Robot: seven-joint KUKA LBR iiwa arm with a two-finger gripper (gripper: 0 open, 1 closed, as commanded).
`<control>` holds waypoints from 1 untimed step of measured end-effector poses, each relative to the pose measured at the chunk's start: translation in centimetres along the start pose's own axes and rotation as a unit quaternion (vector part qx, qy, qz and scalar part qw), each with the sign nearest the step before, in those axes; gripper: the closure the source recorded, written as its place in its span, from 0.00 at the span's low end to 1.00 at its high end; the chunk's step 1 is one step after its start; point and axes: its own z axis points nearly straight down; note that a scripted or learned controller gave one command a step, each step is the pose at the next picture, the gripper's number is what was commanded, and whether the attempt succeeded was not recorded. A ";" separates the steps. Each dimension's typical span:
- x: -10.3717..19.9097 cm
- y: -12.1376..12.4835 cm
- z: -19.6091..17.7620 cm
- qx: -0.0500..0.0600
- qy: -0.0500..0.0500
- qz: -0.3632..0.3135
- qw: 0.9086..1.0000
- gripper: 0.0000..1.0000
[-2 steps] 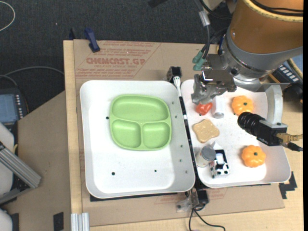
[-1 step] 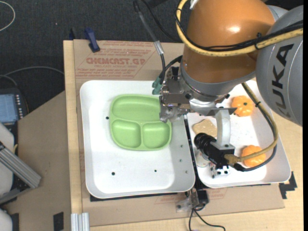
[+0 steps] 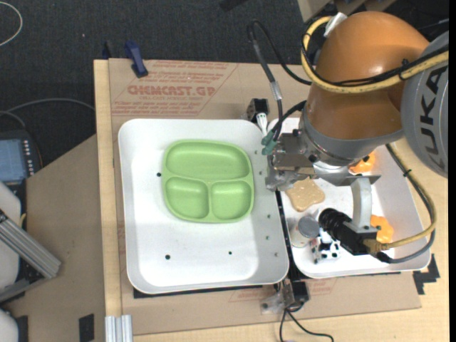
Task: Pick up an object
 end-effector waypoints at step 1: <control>-6.7 0.1 -15.8 -0.015 0.001 0.001 1.000 1.00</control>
